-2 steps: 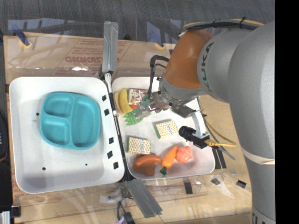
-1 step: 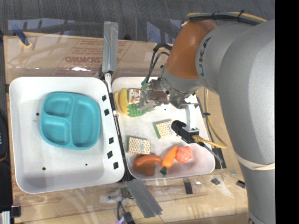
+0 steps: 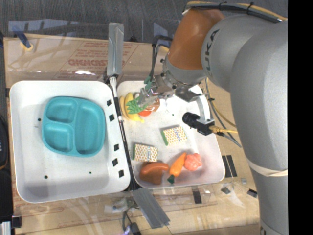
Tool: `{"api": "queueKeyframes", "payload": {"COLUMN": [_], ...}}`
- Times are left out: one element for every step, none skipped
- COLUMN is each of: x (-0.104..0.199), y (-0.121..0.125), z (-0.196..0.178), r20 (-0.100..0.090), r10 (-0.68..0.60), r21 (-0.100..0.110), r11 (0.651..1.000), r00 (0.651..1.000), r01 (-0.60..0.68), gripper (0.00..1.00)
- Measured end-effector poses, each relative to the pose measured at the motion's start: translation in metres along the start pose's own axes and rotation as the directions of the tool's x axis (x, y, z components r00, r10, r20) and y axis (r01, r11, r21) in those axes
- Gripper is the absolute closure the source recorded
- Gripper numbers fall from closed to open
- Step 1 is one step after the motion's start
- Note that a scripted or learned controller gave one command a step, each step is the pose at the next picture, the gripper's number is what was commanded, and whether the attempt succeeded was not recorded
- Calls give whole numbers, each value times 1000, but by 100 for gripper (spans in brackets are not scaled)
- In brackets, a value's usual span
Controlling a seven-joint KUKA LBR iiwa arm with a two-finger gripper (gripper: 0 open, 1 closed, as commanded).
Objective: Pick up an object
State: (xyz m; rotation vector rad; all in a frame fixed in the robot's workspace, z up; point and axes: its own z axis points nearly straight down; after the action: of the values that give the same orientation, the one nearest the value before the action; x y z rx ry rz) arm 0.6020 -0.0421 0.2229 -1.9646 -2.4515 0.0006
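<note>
the gripper (image 3: 146,98) sits low in the right bin (image 3: 215,168), just beside the banana (image 3: 129,106); i cannot tell its state. the carrot (image 3: 177,164) lies nearer the bin's front.

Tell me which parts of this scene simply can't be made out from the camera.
- Gripper, camera view: whether it grips anything among the yellow and red toys; too small and cluttered.
- Right bin: its far corner, hidden behind the arm.
- Two patterned packets: print too small to read.
- Brown item: what it is; too blurred.
</note>
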Motion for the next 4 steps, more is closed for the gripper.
{"api": "queueKeyframes", "payload": {"x": [-9,-35,-8,-5], "y": [-1,18,29,15], "z": [32,-12,-3,10], "r20": [-2,0,0,-1], "r10": [115,-83,75,66], "r21": [6,-1,3,4], "r11": [993,997,997,998], "r00": [993,997,997,998], "r01": [-115,83,-75,-66], "gripper": [100,100,100,100]}}
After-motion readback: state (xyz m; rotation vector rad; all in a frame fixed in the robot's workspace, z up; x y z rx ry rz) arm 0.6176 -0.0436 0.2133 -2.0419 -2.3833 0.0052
